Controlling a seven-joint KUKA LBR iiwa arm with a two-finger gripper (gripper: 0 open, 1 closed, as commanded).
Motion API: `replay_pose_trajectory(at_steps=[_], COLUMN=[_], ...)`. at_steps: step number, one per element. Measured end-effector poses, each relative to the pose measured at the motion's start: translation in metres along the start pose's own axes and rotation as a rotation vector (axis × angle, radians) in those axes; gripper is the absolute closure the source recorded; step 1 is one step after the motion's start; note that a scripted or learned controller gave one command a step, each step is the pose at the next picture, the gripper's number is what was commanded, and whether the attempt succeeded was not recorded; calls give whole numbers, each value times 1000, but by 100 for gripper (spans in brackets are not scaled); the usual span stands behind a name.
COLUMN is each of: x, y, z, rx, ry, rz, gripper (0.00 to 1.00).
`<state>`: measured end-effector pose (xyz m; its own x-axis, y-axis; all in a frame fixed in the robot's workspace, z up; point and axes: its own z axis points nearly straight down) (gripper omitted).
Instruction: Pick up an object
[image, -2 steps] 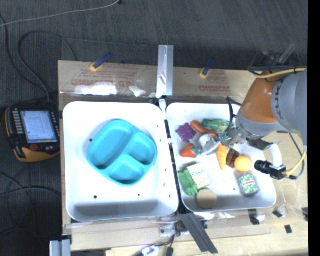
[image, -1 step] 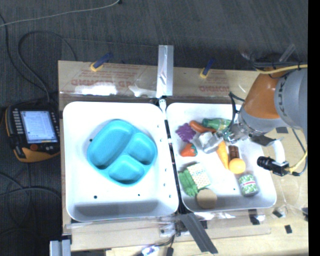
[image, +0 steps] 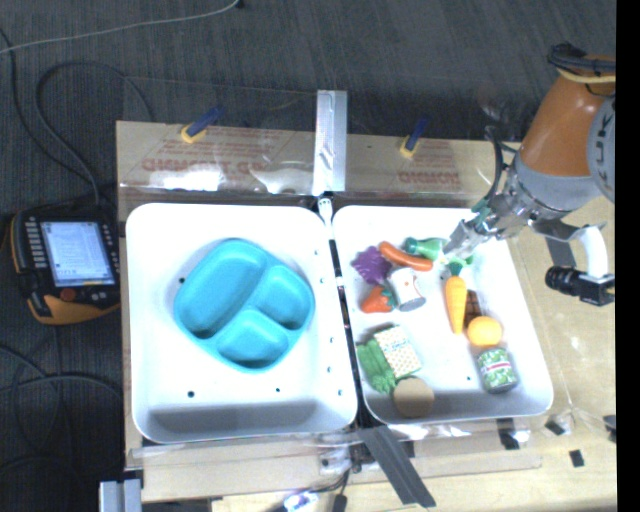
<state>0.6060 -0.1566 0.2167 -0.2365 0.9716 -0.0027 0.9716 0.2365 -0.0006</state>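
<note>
Dark carpet with cables surrounds the desk (image: 230, 150), a tablet (image: 72, 255) lying at its left. Toy food, including a carrot (image: 455, 300), fills the right bin (image: 535, 370); whether the fingers (image: 468, 236) above its far edge are spread, I cannot tell

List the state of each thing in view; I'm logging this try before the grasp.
Blue tray: lying in the left bin, right way up.
Carrot: lying flat in the right bin.
Green-lidded jar: on its side.
Handheld screen: lit.
Gripper: above the right bin's far edge, holding nothing visible.
</note>
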Motion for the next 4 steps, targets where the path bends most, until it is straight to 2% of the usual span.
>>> replay_pose_trajectory(at_steps=[1,2,3,4], x=[1,0,-8,-7], y=[1,1,6,6], z=[-9,-9,122,114], rx=[0,1,-1,-1], ry=[-1,-2,1,2], rz=[-1,-1,-88,-89], gripper=[100,0,0,100])
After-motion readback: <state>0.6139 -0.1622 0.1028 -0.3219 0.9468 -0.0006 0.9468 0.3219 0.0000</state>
